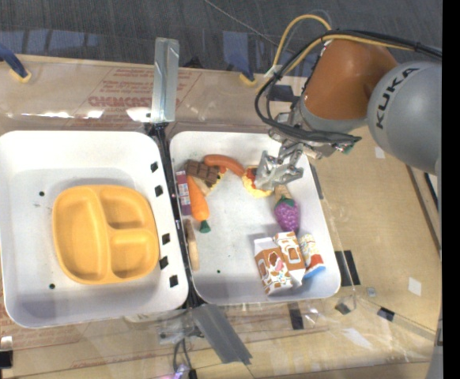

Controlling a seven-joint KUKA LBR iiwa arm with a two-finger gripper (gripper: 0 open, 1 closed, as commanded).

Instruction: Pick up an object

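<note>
You see the gripper (275, 172) low in the right bin (238, 279), over a yellow toy (251, 184) beside the purple grapes (286, 213); whether it grips is unclear.

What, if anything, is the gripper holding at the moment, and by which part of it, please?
It cannot be told. The gripper is low over a yellow toy at the back of the right bin, but nothing shows clearly between its fingers.
</note>
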